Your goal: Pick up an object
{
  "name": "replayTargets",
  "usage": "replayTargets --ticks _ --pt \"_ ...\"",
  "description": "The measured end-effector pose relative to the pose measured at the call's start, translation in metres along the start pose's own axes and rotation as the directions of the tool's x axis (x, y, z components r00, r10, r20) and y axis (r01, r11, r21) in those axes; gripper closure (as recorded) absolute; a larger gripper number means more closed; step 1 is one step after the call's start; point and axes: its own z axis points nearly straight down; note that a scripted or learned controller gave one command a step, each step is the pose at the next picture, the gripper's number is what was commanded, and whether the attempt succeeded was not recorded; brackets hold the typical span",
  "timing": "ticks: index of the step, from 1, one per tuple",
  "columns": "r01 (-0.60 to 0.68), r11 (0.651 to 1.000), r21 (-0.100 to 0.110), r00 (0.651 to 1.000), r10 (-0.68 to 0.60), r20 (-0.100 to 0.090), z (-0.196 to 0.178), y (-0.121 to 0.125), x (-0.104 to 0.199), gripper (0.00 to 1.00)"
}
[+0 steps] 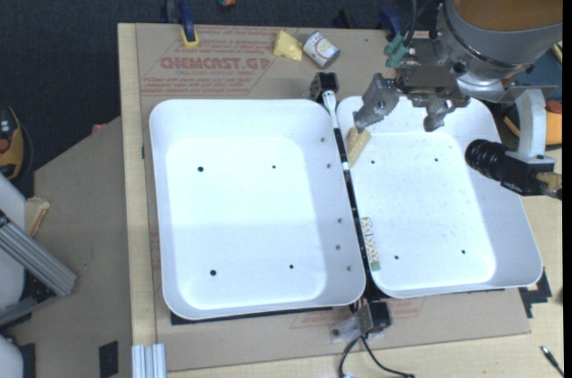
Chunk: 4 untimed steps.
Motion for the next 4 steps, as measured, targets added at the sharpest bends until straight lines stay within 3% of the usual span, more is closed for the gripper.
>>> replayTargets --ticks 1,2,3,4 --pt "-0.008 1.000 -0.017 1.000 0.008 0.001 -0.017 0.002 -0.005 1.00" --pt "-0.020 1.000 -0.022 1.000 0.021 0.004 -0.086 -0.015 -0.128 1.00" --pt "-0.016 1.000 -0.019 1.000 0.016 0.005 -0.104 -0.033 -0.188 1.00" --pt "-0.001 1.000 0.003 1.000 0.001 -0.002 0.032 -0.030 -0.105 1.00"
